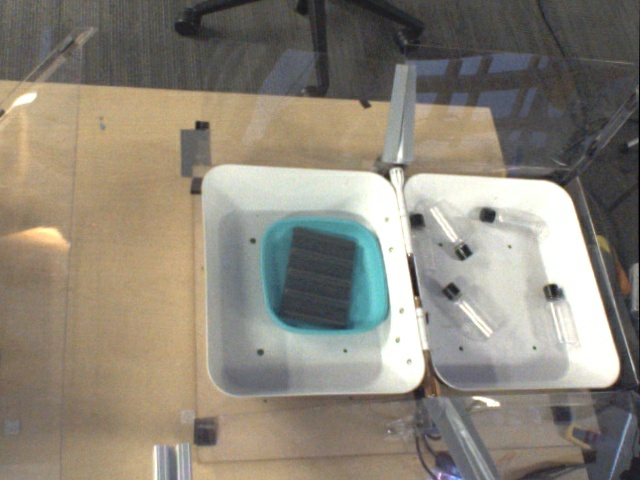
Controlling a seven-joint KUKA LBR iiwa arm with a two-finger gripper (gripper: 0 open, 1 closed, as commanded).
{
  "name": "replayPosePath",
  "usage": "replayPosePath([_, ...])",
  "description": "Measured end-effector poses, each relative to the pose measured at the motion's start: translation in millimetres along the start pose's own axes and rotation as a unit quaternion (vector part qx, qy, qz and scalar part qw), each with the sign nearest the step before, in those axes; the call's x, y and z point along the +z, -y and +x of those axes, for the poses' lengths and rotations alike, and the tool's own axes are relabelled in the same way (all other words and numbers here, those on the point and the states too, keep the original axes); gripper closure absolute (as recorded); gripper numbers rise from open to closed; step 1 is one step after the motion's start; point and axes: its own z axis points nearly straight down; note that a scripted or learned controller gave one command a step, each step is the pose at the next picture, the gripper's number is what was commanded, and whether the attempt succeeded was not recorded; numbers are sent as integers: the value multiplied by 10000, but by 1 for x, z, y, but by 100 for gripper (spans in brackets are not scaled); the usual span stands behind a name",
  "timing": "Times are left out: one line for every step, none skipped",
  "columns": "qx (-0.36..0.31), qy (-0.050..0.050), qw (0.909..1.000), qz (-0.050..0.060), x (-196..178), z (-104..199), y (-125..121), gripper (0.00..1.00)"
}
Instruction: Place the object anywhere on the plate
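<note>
A teal square plate [373,280] rests in the middle of the left white bin [226,298]. A dark grey ridged rectangular block [319,276] lies flat on the plate, slightly turned, and covers most of its floor. The block is wholly within the plate's rim and nothing touches it.
The right white bin [520,353] holds several clear tubes with black caps, such as one [447,231] near its left wall and one [559,313] by its right wall. A grey metal post [399,118] stands behind the seam between the bins. Bare wooden bench lies to the left.
</note>
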Motion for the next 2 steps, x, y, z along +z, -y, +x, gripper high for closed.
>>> replayPosePath([671,2,9977,-10,0,-1,-1,0])
replayPosePath([1033,0,9946,-9,0,0,-1,0])
